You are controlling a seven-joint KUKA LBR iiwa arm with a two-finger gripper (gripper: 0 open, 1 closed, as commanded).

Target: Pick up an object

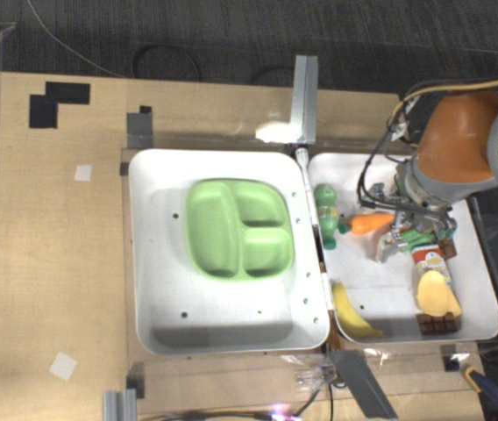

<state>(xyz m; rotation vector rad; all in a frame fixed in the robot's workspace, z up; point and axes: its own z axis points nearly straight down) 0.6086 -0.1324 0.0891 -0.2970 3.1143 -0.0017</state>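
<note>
My gripper [395, 242] hangs low over the middle of the right bin [486, 314], under the arm's orange band [459, 139]. An orange carrot-like toy [367, 224] lies just left of it, close to the gripper. A green bottle-shaped toy [326, 213] rests against the bin's left wall. A small red and white packet [430, 257] and a green piece [420, 238] sit just right of the gripper, partly hidden by it. Nearer the front lie a yellow pear-like fruit [437, 294], a brown chocolate bar [436, 324] and a banana [350, 314].
The left bin [157, 323] holds a green divided plate [236, 228]. A metal divider post [305, 103] stands between the bins at the back. Black cables [380, 160] loop off the wrist above the right bin.
</note>
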